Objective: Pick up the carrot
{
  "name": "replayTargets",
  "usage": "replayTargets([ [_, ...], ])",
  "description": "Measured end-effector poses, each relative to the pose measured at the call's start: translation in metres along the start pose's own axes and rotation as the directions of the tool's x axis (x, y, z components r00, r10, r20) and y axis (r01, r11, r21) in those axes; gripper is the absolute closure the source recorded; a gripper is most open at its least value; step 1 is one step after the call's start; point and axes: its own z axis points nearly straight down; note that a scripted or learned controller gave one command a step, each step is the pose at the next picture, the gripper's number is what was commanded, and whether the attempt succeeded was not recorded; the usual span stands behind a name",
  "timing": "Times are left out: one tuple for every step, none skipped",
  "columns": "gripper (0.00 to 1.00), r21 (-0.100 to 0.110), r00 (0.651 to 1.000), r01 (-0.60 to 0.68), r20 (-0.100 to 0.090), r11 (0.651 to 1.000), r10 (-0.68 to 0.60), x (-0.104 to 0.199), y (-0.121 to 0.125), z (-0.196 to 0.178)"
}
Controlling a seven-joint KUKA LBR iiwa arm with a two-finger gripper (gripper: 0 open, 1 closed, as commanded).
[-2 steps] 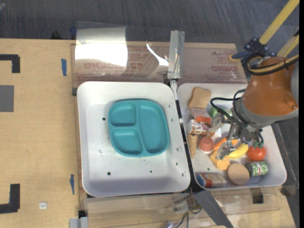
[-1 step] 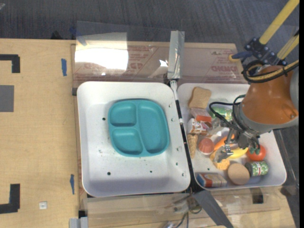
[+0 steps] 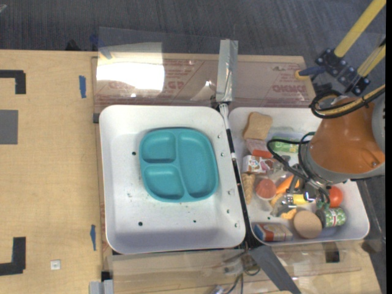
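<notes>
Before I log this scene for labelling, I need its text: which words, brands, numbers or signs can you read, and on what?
None can be read for certain.
Red print on the clear sheet behind the bins: too blurred to read.
Label on the small packet in the right bin: too small to read.
Label on the green can near the claw: too small to read.
The teal tray in the left bin bears no text.

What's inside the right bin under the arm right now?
The right bin holds a jumble of toy food: a bread slice, a tomato, a green can, an orange carrot. The arm covers the bin's far right part.
</notes>
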Motion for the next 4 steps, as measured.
replayTargets([
  [0.00, -0.026, 0.921, 0.385, -0.059, 0.923, -0.386, -0.013, 0.003, 0.023],
  [1.00, -0.023, 0.921, 0.387, -0.046, 0.922, -0.387, -0.018, 0.006, 0.010],
  [1.00, -0.019, 0.964, 0.259, -0.060, 0.966, -0.259, -0.038, 0.038, -0.147],
  [0.00, -0.021, 0.964, 0.257, -0.069, 0.966, -0.258, -0.036, 0.038, -0.143],
])
